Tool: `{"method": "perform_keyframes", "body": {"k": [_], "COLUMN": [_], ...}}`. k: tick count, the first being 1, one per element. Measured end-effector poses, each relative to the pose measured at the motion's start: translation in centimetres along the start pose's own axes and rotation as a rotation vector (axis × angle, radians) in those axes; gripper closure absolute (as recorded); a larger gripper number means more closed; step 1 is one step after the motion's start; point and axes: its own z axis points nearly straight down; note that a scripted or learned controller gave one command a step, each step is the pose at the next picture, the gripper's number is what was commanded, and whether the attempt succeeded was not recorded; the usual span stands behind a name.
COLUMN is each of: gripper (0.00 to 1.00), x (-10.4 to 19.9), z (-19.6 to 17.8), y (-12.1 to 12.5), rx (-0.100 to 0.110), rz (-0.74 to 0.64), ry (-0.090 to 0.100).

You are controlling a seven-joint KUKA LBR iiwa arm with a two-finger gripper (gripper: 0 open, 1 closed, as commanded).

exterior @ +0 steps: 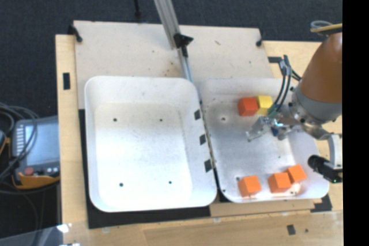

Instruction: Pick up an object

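Gripper (260, 127) low over the right bin (230, 181), how far its jaws stand apart cannot be told, nothing seen held, orange block (248, 106) and yellow block (264, 102) touching each other just beyond the jaws, three more orange blocks (280, 182) well nearer the front rim, left bin (92, 124) far off to the side

An orange-banded grey arm (322, 80) trails dark cables down to a small metallic claw (260, 128).
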Motion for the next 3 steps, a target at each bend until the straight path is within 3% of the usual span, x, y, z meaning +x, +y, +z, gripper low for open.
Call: {"method": "perform_keyframes", "body": {"k": [1,2,3], "gripper": [0.00,0.00,0.00], "x": [0.0,-0.5,-0.7], "z": [-0.3,6.0,10.9], "y": [0.1,-0.3,-0.2], "rx": [-0.006,0.001,-0.007], "rz": [0.003,0.005,0.005], "ry": [-0.002,-0.004,-0.005]}}
